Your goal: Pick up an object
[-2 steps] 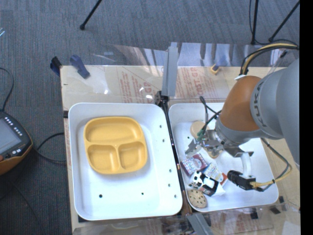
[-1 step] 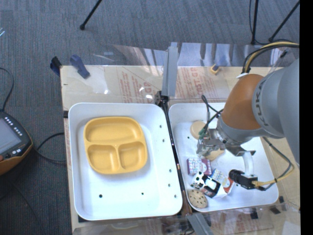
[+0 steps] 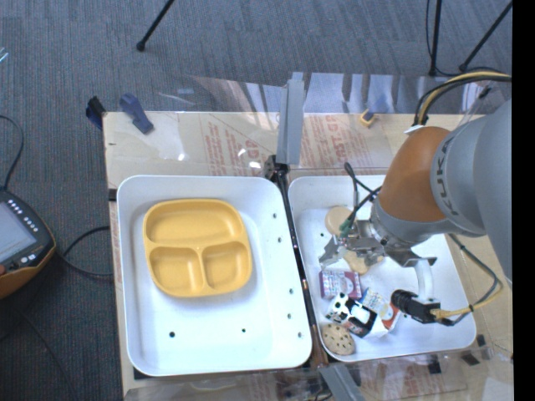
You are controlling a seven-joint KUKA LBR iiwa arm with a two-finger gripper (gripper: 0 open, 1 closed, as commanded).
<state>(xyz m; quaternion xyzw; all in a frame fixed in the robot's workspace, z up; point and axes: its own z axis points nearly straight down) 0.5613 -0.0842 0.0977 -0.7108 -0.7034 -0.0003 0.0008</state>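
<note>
My gripper (image 3: 351,247) hangs low in the right bin (image 3: 458,307), over a heap of small objects. Right under and beside it lie tan, round, cookie-like pieces (image 3: 339,219). In front of it sit a purple and white packet (image 3: 341,281), a black and white cow-patterned toy (image 3: 339,307), a red, white and black item (image 3: 376,317) and a speckled cookie (image 3: 338,337). The wrist and the orange band (image 3: 418,174) hide the bin's middle. I cannot make out anything held between the fingers.
The left bin (image 3: 142,332) holds a yellow three-compartment tray (image 3: 199,246). A grey upright post (image 3: 291,128) stands behind the divider between the bins. A black cable runs from the wrist across the right bin's front right corner.
</note>
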